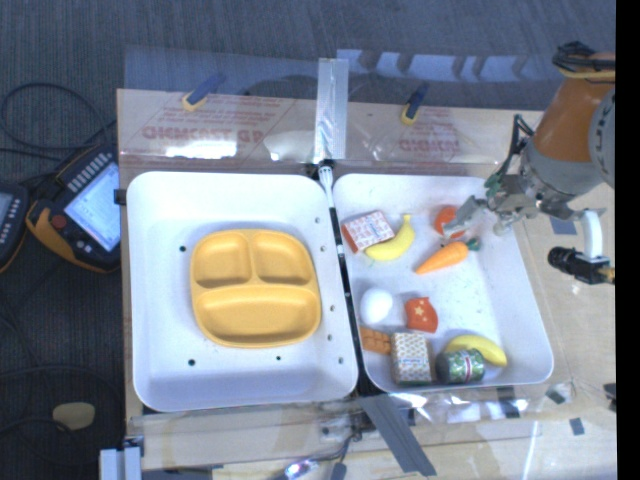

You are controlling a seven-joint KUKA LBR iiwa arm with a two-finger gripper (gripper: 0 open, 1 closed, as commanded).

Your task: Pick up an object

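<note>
Across the right bin point(535, 308), toy foods lie scattered; the gripper point(482, 211) is at its far right.
Nearest, a green can point(460, 367) touches a yellow fruit point(480, 347), so a grab there may snag both. Farther back, a carrot point(443, 257) lies just beside a red toy point(445, 218), the likeliest target, which the gripper could knock aside. Whether the gripper is open or closed cannot be told; it partly hides the red toy.

Right bin point(530, 308) holds the loose objects. Upper part: printed packet point(367, 230), banana point(392, 244), red item point(446, 218), carrot point(442, 258) lying slantwise. Middle: white egg point(377, 306), red strawberry-like piece point(422, 314). Lower edge: cracker point(375, 342), patterned box point(411, 357), green can point(459, 367), second banana point(477, 348).
</note>
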